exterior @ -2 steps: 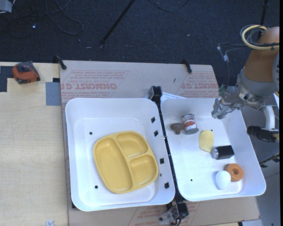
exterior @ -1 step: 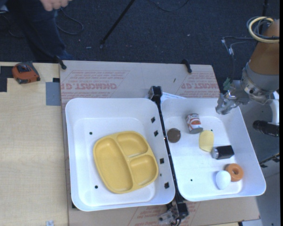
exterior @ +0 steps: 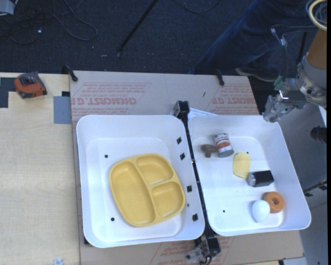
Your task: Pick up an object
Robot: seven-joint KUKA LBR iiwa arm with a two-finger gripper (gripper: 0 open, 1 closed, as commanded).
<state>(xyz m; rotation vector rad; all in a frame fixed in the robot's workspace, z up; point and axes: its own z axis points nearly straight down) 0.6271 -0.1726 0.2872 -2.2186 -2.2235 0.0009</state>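
The only writing to read is red print on the cardboard sheet (exterior: 129,95) under the bins, upside down and mirrored from this angle (too garbled to spell out with confidence). A small can (exterior: 223,144) with a red and white label lies in the right bin (exterior: 298,200), its lettering too small to read.

The tool (exterior: 276,108) sits at the right of the frame, just past the upper right corner of the right bin, below the grey wrist and orange band. How wide it stands I cannot tell, and nothing shows in its grip.

In the right bin, near the can, lies a small brown piece (exterior: 208,150). Below them sit a pale yellow block (exterior: 241,164), a dark cylinder (exterior: 260,178), an orange ring (exterior: 274,201) and a white ball (exterior: 260,210), the ring and ball touching. The left bin (exterior: 91,148) holds a yellow divided plate (exterior: 147,188). An orange tape measure (exterior: 30,85) rests on the wooden counter (exterior: 27,175) at upper left
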